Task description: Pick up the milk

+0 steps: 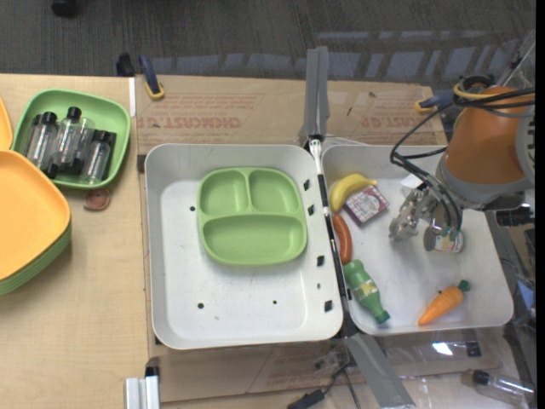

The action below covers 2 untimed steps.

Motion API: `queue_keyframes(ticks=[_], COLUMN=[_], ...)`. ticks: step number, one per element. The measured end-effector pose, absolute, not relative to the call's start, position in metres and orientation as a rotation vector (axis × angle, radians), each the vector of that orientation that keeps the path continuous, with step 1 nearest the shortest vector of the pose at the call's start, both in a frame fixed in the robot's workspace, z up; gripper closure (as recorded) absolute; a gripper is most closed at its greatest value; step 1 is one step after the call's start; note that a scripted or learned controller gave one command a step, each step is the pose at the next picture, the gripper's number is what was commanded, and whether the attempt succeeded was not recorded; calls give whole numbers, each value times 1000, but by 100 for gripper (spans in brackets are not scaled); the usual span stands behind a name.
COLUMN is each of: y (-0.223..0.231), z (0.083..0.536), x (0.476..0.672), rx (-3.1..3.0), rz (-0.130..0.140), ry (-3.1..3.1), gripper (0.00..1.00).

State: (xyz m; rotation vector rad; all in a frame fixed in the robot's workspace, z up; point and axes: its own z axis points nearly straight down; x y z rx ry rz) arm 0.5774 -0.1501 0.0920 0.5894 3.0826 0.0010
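Note:
The milk (368, 204) is a small pink and white carton lying in the right bin (485, 313), just below and right of a yellow banana (349, 188). My gripper (423, 228) hangs low over the middle of the right bin, a short way to the right of the milk and apart from it. Its fingers (402, 222) stand open, with bare bin floor showing between them. The orange band of the arm (481, 147) is above and right of the gripper.
The right bin also holds a red sausage (343, 235), a green bottle (366, 292) and a carrot (443, 303). A green divided plate (252, 216) lies in the left bin (170, 313). On the bench at left are a green tray of vials (72, 139) and orange plates (30, 220).

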Motion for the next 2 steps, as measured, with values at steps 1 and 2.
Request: queue_keyframes(ticks=[1,2], y=[-151,-120], z=[102,91], x=[578,574], rx=[596,1412], rz=[3,-1], ry=[3077,2807], gripper=[100,100])
